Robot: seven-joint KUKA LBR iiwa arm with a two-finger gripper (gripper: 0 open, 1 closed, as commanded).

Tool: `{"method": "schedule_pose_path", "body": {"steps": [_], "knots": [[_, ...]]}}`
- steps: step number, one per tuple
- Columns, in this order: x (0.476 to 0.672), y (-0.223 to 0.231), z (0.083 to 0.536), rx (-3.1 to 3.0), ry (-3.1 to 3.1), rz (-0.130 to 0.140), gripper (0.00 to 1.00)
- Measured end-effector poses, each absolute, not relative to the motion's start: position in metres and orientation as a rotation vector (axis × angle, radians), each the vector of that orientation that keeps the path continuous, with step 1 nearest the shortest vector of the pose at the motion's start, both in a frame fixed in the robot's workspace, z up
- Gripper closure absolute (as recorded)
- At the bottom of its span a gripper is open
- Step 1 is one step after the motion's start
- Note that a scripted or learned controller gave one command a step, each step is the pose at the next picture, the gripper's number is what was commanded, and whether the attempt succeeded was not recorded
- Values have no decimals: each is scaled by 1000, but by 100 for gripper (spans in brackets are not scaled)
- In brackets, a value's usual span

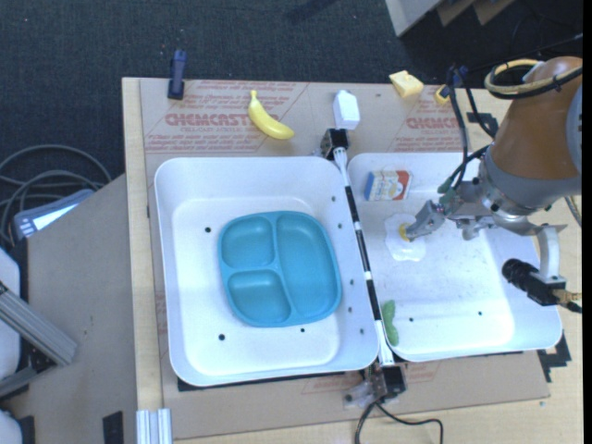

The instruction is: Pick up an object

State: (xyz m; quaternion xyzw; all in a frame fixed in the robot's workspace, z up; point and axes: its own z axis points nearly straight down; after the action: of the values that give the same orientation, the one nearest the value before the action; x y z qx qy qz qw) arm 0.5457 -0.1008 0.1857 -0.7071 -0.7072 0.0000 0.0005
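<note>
Arm came in from the right and hung over the right bin (pixel 518 336), orange band above the wrist plain to see. Gripper (pixel 421 228) pointed left and down toward the bin's upper left part, its tip just above a small pale, see-through object (pixel 405 246) with a spot of yellow at its top edge; could not make out what that object was. Whether tip and object touched, I could not tell. State of the tool could not be read from this angle either: too small and dark against the bin floor. Nothing was visibly lifted or carried. Other candidates in the same bin: a small carton (pixel 386 185), white with blue and red, lying near the top left corner, and a green item (pixel 389 323) lodged against the left wall low down. Left bin (pixel 185 248) held a blue divided plate (pixel 277 268), flat in the middle. Outside the bins, on the board behind them, lay a banana (pixel 267 119) and a yellow chunk (pixel 405 84), well apart. Judgement: approach looked made and the pale object was the likely target; the grasp itself and the lift were left to do.
</note>
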Motion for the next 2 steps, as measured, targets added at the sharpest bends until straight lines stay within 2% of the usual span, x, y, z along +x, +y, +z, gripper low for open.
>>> {"method": "schedule_pose_path", "body": {"steps": [1,2], "knots": [[577,-99,84,-2221,-2221,0,0],[603,-94,85,-2222,-2223,-1,0]]}}
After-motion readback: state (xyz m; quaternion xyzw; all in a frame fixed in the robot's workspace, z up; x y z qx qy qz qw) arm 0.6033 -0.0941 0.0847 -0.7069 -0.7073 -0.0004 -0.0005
